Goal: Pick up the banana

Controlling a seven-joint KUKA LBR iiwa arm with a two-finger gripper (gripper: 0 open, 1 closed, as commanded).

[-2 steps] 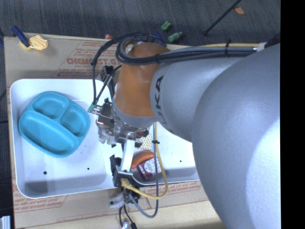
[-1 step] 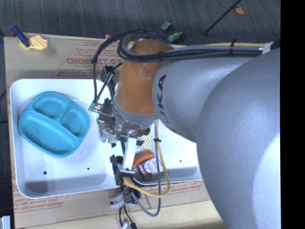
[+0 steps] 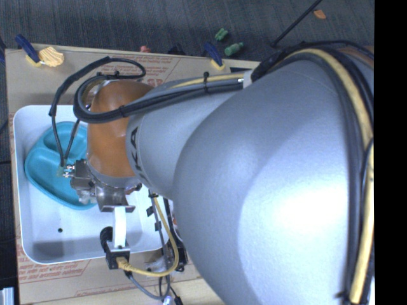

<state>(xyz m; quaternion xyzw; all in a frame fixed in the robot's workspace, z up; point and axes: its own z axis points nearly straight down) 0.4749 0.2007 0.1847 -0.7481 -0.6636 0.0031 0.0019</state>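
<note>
Banana: I cannot tell where it lies. The bulky grey arm (image 3: 254,170) covers the right-hand bin and much of the left one, so it may be under the arm or the wrist.

Direction from gripper: cannot be read, and neither can the banana's long axis. The coming move depends on both.

Gripper (image 3: 95,189): it sits low over the shallow white plastic bin on the left (image 3: 57,243), near the middle of it. It points down and away from the camera, under the wrist.

Gripper state: cannot tell. The wrist body hides the working end from this angle.

Arm pose: it reaches in from the right and bends steeply down. The orange band (image 3: 111,132) sits directly above the wrist, so the tool axis looks close to upright.

Neighbour: a teal moulded plastic shape (image 3: 48,164) lies in the bin's left half, just beside the gripper, with its near edge tucked under the wrist hardware.

Open floor: bare white bin bottom shows in the near left corner.

Judgement: the gripper looks to be in its descent or grasp step. Whether it is lined up on the banana or on the teal shape cannot be settled here. Closing on the wrong thing is the plain risk.
</note>
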